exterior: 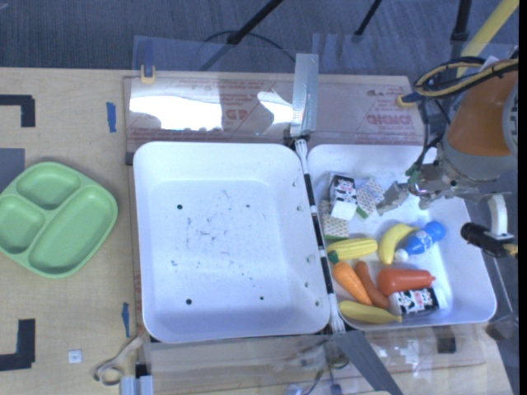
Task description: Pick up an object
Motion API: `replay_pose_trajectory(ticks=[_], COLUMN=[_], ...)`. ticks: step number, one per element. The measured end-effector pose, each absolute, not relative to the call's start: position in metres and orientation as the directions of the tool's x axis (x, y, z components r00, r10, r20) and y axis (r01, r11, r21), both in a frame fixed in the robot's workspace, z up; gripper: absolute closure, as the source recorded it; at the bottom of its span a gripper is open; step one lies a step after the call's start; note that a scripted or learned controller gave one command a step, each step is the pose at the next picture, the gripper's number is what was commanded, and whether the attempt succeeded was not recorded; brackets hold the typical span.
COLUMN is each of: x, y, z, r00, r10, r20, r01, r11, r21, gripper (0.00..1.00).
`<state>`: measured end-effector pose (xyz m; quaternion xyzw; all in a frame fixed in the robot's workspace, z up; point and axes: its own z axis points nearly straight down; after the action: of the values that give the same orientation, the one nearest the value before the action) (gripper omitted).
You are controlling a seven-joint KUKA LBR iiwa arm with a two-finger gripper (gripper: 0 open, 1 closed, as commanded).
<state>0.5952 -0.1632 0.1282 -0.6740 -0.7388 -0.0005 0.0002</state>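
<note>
The right bin [473, 257] holds several small items. A cow-patterned box [342, 190] and a checkered packet [370, 194] lie at its back. An ear of corn [352, 247], a banana [394, 239] and a blue bottle [425, 237] sit mid-bin. Two carrots [356, 281], a red sausage-shaped piece [403, 278], a cow-patterned can [417, 300] and a yellow piece [367, 312] crowd the front. My gripper [414, 189] hangs over the bin's back right, just above the blue bottle and right of the checkered packet. The orange-banded wrist [484, 126] rises behind it.
The left bin [222, 237] adjoins the right one along a shared rim. A green divided plate [53, 217] rests on the bench at far left. A clear plastic wall [247, 105] stands behind both bins. Cables [445, 76] loop near the arm.
</note>
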Motion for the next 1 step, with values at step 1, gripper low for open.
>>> replay_pose_trajectory(ticks=[1], x=[0.5382], y=[-0.1552], z=[0.092], r00=[-0.291], r10=[0.957], r20=[-0.011], r01=[0.957], r11=[0.291], r21=[0.018], gripper=[0.0])
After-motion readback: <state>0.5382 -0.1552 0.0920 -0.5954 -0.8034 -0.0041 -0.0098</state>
